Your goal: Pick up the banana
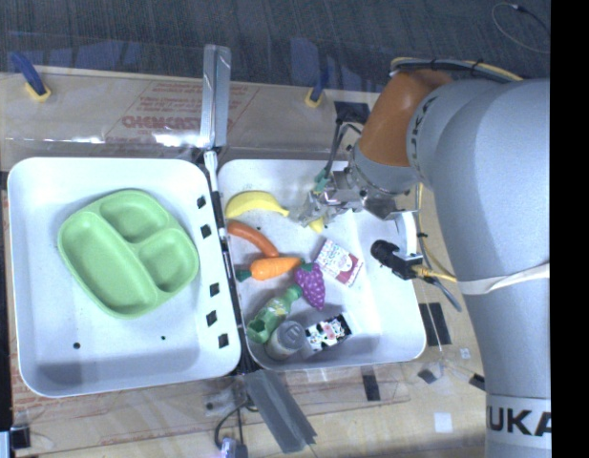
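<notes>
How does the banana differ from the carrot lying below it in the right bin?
The banana is yellow and curved; the carrot is orange, straighter, with a green end. The banana lies near the bin's top left, its right end close by the gripper; the carrot lies lower, mid-bin, beside the purple grapes. The banana looks a little thicker. Both lie flat, roughly crosswise, in the right bin, neither held.

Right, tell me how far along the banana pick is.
Done: the arm has reached into the right bin, and its tool sits at the right end of the banana. In hand: nothing that I can confirm; the banana lies on the bin floor beside the orange carrot. Left: closing on the banana and lifting it out.
</notes>
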{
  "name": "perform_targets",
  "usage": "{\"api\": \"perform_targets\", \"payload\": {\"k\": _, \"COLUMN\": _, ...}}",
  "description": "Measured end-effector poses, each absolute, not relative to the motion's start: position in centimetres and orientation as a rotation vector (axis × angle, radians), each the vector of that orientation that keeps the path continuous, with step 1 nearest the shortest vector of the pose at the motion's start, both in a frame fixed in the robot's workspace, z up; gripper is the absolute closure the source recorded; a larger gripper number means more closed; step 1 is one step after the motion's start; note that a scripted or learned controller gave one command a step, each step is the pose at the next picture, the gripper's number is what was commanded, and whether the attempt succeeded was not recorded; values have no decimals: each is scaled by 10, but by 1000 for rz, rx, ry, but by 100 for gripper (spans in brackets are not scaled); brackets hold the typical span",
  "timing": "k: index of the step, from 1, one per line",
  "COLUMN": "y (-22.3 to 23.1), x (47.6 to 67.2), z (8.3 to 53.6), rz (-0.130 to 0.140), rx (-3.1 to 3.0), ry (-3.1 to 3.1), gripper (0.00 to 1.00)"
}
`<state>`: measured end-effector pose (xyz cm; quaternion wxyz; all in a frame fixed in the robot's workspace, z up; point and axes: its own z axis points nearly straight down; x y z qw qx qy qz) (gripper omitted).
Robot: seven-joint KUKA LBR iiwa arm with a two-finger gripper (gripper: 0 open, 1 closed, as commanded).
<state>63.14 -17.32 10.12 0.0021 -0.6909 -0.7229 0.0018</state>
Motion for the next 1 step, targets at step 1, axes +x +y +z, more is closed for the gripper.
{"api": "perform_targets", "payload": {"k": 1, "y": -112, "x": 634, "z": 195, "rz": 1, "rx": -2095, "ry": -2339, "gripper": 100}}
